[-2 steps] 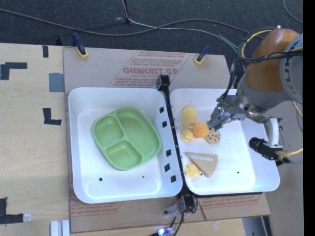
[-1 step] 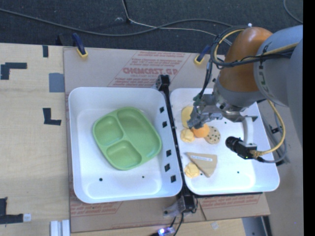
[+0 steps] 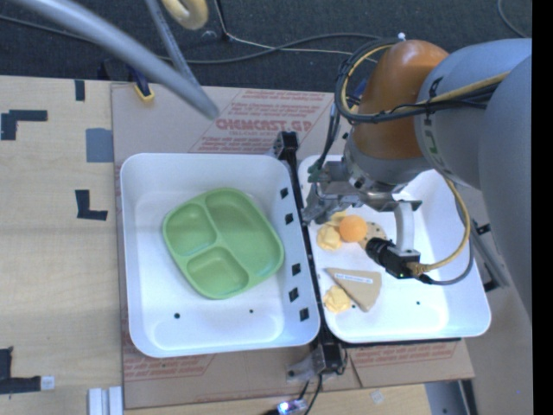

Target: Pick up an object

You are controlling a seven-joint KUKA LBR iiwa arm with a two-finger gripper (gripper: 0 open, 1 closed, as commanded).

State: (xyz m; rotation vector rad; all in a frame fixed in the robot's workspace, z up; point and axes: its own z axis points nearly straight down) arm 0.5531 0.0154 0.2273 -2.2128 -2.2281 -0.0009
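Two white bins are sitting on the counter (image 3: 52,232). I am hovering the hand (image 3: 333,204) over the right bin (image 3: 449,318), beside an orange ball (image 3: 351,229). It is looking light, smooth, rolly; I'm planning to squeeze its middle. Hand's grip: I cannot tell.

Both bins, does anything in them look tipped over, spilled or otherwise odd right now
Nothing stands out. The green divided plate lies flat in the left bin, a little askew to its walls. The orange ball and yellow pieces lie loose in the right bin.
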